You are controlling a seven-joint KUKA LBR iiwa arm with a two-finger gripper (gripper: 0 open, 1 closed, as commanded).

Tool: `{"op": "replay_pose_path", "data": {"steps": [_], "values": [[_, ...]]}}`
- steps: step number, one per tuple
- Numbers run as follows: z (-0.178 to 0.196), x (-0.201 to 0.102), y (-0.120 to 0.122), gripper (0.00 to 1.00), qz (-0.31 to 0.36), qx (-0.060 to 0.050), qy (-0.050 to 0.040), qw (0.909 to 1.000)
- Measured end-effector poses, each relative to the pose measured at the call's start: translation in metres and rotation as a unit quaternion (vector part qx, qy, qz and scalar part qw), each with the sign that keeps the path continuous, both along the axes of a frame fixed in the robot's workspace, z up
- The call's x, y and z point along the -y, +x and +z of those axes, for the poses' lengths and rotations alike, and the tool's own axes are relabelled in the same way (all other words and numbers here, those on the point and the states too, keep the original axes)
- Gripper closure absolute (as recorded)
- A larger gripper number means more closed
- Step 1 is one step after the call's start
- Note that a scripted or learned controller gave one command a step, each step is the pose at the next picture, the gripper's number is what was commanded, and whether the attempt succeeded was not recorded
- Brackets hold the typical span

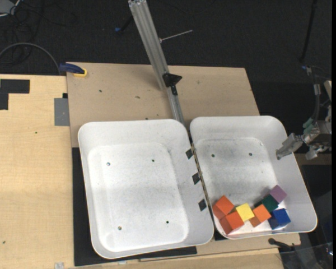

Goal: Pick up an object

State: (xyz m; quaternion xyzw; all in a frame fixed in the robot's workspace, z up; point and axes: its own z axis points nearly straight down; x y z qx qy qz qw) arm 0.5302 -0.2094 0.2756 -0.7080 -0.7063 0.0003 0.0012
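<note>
Several small coloured blocks lie bunched in the near right corner of the right bin (pixel 241 150). Among them are an orange-red block (pixel 224 204), a yellow block (pixel 245 212), an orange block (pixel 261 213), a green block (pixel 269 202), a purple block (pixel 278 194) and a blue block (pixel 279 218). My gripper (pixel 294 143) pokes in from the right edge, just over the right bin's right rim. It sits well above and behind the blocks and touches none of them.
The left bin (pixel 134 178) lies beside the right one, with black clips along the shared edge. A slanted aluminium rail (pixel 154 49) rises behind the bins. A wooden bench top (pixel 22 150) stretches to the left.
</note>
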Motion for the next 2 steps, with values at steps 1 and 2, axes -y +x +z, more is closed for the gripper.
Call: {"op": "replay_pose_path", "data": {"steps": [1,2], "values": [[-0.1274,-0.0016,0.0312,0.00,0.003,-0.004,0.0011,1.0000],[-0.1224,-0.0003,0.0322,0.00,0.001,0.000,-0.0001,1.0000]]}}
